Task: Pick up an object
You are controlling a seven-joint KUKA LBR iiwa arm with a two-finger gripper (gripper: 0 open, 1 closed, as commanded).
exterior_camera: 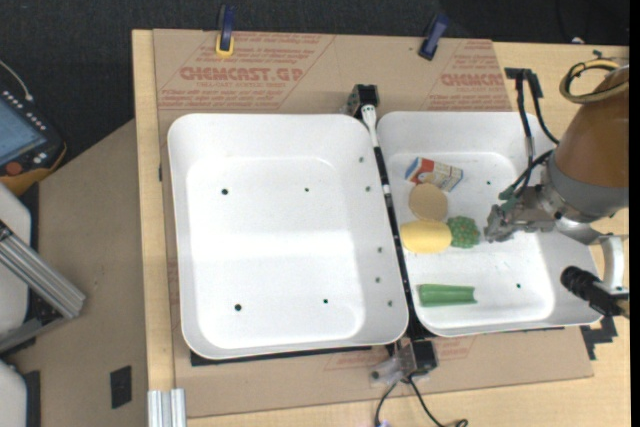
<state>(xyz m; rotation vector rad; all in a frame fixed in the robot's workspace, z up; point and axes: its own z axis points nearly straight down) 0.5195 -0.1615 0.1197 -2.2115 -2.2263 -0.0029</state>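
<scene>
The right bin [510, 310] holds several small objects: a red, white and blue carton [436, 173], a tan round piece [429, 203], a yellow lemon-like piece [426, 237], a green broccoli-like piece [463, 232] and a flat green strip [445, 294]. My gripper [499, 222] hangs low over the right bin, just right of the broccoli piece, below the arm's orange band [600, 130]. Nothing shows between its fingers, and their spacing is too small and dark to read.
The left bin [200, 315] sits beside the right one on a cardboard sheet held by two blue clamps [226, 32] at the back. Black cable [530, 110] runs along the right bin's far right rim. A black divider strip [385, 200] separates the bins.
</scene>
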